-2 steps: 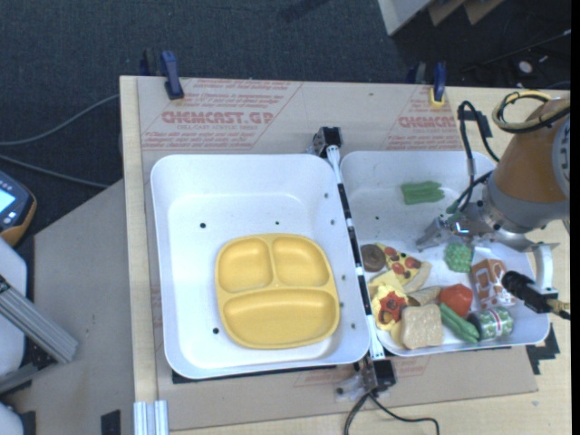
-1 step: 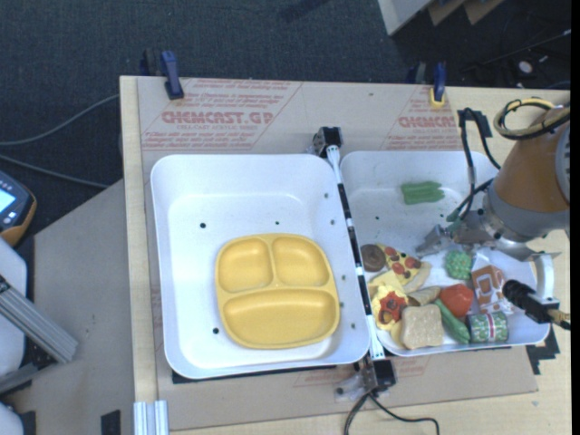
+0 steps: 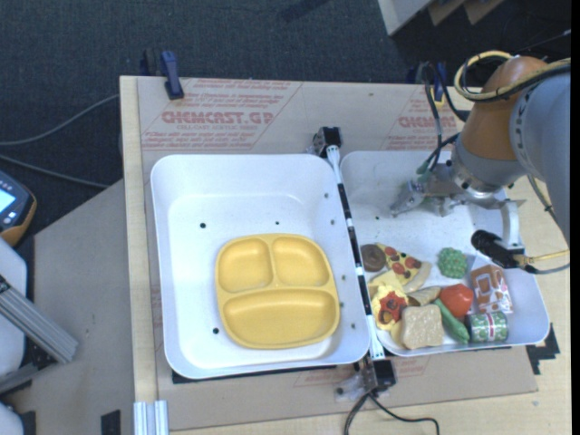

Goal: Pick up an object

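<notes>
Even, fairly bright overhead light fills the frame, and the two white bins (image 3: 172,198) look nearly washed out, with little surface detail. Shadows are soft and short, the clearest under the yellow plate (image 3: 276,291) at lower centre. The picture is slightly soft and grainy, the dark floor (image 3: 72,25) at upper left dim.

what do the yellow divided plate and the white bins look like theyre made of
Yellow divided plate: probably moulded plastic, matte to satin; uniform colour, rounded compartment ridges, soft highlights.
White bins: likely thin formed plastic, smooth and slightly glossy; rounded corners, a rolled rim and even white walls. Metal can't be ruled out from this view.
</notes>
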